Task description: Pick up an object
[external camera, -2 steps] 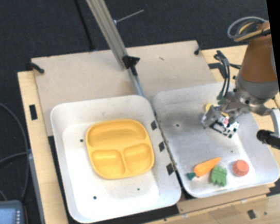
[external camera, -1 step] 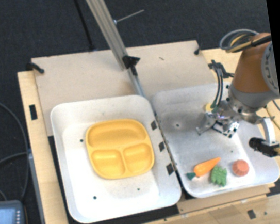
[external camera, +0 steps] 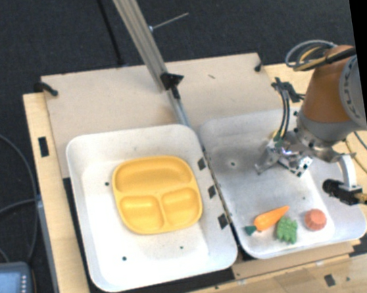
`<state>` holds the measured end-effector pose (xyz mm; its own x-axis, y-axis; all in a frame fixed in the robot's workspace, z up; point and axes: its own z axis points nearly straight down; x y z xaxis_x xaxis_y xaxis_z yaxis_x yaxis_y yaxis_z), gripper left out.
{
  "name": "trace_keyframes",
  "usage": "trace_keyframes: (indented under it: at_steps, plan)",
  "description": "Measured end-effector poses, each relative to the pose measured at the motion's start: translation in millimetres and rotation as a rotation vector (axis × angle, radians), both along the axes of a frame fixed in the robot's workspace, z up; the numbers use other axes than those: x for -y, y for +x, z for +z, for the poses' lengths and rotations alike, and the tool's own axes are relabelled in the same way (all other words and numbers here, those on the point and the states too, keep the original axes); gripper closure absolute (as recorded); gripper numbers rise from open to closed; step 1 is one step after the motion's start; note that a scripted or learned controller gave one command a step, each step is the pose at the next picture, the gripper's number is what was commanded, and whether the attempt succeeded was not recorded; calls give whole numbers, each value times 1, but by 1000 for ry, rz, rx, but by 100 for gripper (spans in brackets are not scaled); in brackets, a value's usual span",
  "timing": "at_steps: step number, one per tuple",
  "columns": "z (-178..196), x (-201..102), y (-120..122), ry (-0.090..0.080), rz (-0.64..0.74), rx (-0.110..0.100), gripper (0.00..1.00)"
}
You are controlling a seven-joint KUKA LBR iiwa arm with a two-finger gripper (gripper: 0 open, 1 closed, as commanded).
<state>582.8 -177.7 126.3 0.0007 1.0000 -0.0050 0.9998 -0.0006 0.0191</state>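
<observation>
My gripper (external camera: 282, 158) hangs over the middle of the right bin (external camera: 238, 144), toward its right side, and from this angle I cannot tell how my jaws stand; nothing shows between them. So I judge the pick not yet made. Everything I could take lies along the near edge of this same bin: a carrot (external camera: 272, 218) pointing toward the inner wall, a green broccoli piece (external camera: 287, 230) just beside it, and a small red ball-like toy (external camera: 315, 219) near the near right corner. All three sit apart from me. In the left bin (external camera: 87, 163) a yellow divided plate (external camera: 156, 193) rests in the middle. Descent, closing and lift all remain.
</observation>
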Motion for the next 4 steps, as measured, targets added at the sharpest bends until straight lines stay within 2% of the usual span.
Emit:
trace_keyframes:
  at_steps: [1,2,3,4]
  plan:
    - [4,1,-3,3,-5,-12,100]
    - [68,5,2,2,3,-11,100]
    - [92,6,3,4,3,-15,100]
    - [104,-39,5,6,7,-16,100]
